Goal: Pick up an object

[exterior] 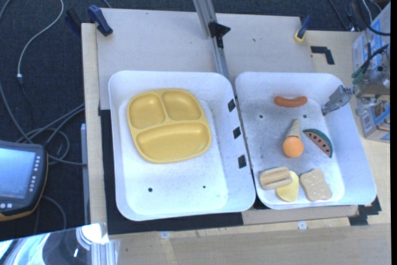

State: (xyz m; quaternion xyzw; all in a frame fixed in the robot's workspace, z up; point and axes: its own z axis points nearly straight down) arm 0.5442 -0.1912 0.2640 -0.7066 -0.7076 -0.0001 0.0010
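The right bin holds several toy foods. A red-orange sausage lies near its far end. Below it are an orange ice-cream cone and a watermelon slice. Along the near edge sit a tan bun, a yellow cheese wedge and a pale cracker. My gripper reaches in from the right, over the bin's far right part. It is to the right of the sausage, above the watermelon slice, and touches no object.
The left bin holds a yellow divided plate. A metal post runs down to the gap between the bins. Clamps sit at the bench's far corners. Cables and a screen lie on the floor to the left.
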